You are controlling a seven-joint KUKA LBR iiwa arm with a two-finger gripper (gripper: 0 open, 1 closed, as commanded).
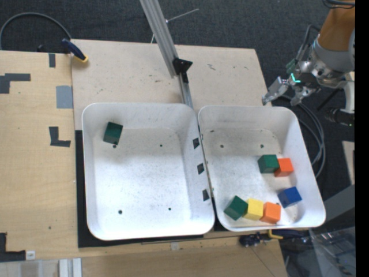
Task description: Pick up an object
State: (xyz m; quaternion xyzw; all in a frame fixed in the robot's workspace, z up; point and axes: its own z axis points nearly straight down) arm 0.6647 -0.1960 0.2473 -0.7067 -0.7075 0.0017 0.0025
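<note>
Your tool [283, 92] hangs spread open and holding nothing just past the right bin's [300, 133] far corner, parked clear of the blocks, so go for the nearest pair, green cube [267, 164] touching orange cube [284, 166].

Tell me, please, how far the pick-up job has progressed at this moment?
Nothing looks done yet. The two-finger gripper hangs outside the right white bin, past its far right corner, with nothing between its fingers. All six small blocks in that bin, such as the blue cube, lie untouched. Reaching in, grasping and lifting all remain.
</note>
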